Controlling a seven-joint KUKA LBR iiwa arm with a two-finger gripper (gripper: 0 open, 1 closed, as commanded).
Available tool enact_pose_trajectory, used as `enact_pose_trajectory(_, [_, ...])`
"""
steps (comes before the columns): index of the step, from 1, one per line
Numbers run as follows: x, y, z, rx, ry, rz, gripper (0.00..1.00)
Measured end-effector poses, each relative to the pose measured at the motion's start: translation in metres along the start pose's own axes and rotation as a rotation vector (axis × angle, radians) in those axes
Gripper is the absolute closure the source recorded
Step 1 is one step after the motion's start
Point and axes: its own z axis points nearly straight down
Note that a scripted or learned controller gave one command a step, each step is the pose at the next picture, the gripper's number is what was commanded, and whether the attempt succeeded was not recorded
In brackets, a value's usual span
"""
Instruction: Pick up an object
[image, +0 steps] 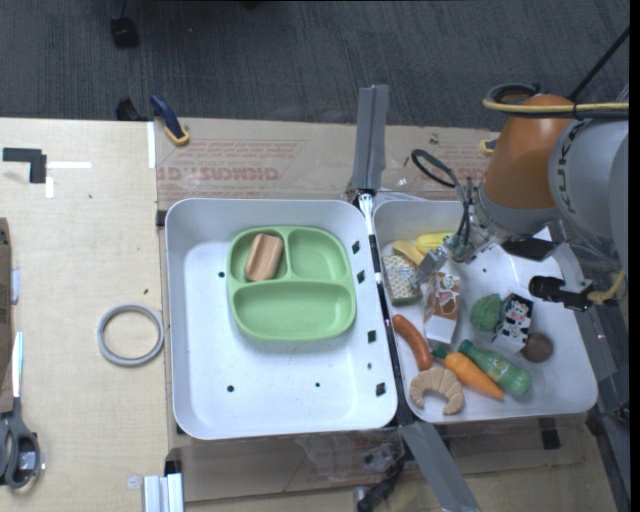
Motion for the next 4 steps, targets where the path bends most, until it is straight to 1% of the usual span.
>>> enact_pose_trajectory(1, [0.022,-0.035,0.000,-0.005,-0.007,-0.208,0.00])
enact_pose_trajectory(2, [0.021,-0.035,-0.010,-0.006,-0.005,-0.204,1.00])
enact_pose_trajectory(3, [0.021,-0.035,-0.010,-0.006,-0.005,-0.205,0.00])
enact_pose_trajectory(4, [0.024,0.009,-0.096,0.002,-0.001,-0.080,0.00])
